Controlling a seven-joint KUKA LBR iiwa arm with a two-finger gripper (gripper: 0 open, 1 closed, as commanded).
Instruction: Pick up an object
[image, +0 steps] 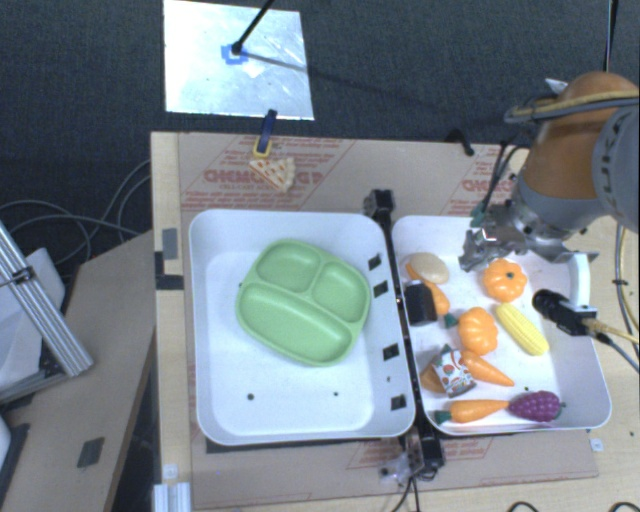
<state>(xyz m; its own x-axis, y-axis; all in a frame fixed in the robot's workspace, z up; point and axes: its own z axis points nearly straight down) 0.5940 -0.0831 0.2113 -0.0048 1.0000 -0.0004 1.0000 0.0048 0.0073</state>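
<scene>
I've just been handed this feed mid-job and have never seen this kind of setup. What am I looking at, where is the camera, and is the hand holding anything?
One fixed camera looks down at a slant on a bench with two shallow white bins. The grey machine with the orange band, entering from the right, is a robot arm; its hand hangs low over the right bin. The left bin holds a green divided plate. The right bin holds toy food: a small pumpkin right beside the hand, an orange pepper, corn, two carrots, purple grapes and a pale roll. I see nothing between the hand's fingers, so nothing looks picked up, though I cannot tell how they are set.
</scene>
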